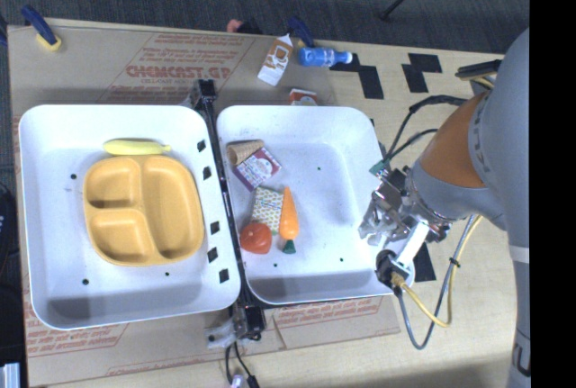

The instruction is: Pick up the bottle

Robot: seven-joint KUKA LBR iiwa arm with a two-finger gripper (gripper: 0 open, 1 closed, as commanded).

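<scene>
1. Closest to the camera is the grey arm (504, 152) with its orange band, coming in from the right; it looms over the right edge of the right bin (360, 121).
2. Its gripper (389, 238) hangs at that bin's right rim, low on the near side. From where I stand the jaws are a tangle of metal and cable, and I cannot tell whether they are spread or pressed together. Nothing shows between them.
3. The bottle (319, 58), blue with a pale cap end, lies on its side on the worktop (468, 350) beyond the right bin's far rim, outside both bins and well apart from the gripper.
4. Just beside it lies a small carton (275, 60).
5. In the right bin sit a carrot (288, 215), a tomato (256, 238) and a couple of small packets, clustered at its left side.
6. The left bin (36, 197) holds a yellow divided plate (142, 208) with a banana (136, 147) at its far edge.
7. My reading: the approach has yet to begin. The next move calls for the arm to travel across to the far side, line up across the bottle's body, then descend on it.
</scene>
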